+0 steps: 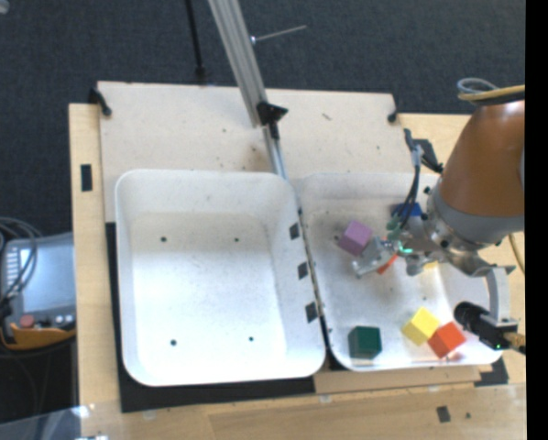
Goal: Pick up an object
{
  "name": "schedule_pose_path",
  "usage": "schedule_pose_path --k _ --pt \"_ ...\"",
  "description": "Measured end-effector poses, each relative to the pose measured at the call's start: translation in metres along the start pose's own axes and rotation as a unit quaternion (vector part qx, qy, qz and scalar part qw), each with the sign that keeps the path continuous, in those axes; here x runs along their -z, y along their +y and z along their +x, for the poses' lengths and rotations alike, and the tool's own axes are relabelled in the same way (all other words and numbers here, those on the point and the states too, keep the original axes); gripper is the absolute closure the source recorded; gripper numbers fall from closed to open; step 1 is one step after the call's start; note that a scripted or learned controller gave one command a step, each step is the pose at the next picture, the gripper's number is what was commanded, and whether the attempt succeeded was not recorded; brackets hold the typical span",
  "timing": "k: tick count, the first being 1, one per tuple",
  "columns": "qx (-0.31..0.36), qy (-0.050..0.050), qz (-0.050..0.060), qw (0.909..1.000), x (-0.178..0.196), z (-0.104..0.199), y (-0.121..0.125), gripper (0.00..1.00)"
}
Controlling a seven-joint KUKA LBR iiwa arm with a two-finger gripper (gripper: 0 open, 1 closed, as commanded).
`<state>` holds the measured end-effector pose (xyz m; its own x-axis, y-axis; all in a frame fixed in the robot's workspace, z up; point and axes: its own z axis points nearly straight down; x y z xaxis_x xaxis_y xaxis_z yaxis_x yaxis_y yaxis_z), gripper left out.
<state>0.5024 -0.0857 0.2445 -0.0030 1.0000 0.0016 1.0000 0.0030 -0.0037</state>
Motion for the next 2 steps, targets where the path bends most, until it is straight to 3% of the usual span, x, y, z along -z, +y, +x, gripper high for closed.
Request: schedule_pose_path --k 1,2 --pt "-0.002 0.0 -0.003 1.0 0.002 -0.001 0.001 0.0" --pt "-0.002 -0.001 0.001 1.0 -0.059 -0.007 -0.002 0.0"
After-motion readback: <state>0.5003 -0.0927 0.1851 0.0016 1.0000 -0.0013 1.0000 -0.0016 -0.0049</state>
